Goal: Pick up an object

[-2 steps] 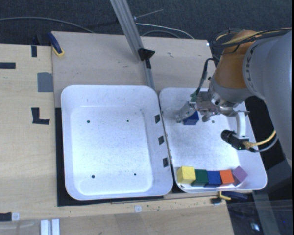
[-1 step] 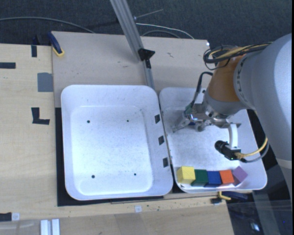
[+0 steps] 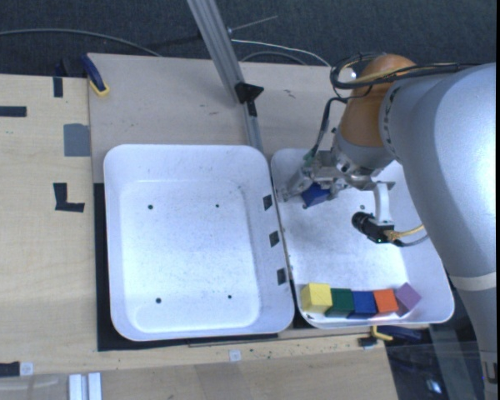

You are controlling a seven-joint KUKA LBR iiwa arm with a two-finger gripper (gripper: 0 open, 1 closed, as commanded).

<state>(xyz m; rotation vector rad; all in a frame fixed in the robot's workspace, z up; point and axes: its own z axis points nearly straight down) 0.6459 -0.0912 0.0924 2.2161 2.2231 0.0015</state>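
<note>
My gripper (image 3: 314, 188) hangs over the far left corner of the right bin (image 3: 350, 257). A small blue block (image 3: 316, 196) sits between its fingers, and the gripper is shut on it. Along the near wall of the same bin lies a row of blocks: yellow (image 3: 317, 297), green (image 3: 342, 301), blue (image 3: 364, 303), orange (image 3: 386, 301) and purple (image 3: 407, 295). The grey arm with its orange band (image 3: 368, 111) covers the bin's far right part.
The left bin (image 3: 187, 240) stands beside the right one, their rims touching. A slanted metal post (image 3: 221, 48) rises behind the bins. A black connector with a cable (image 3: 373, 226) hangs from the arm over the right bin.
</note>
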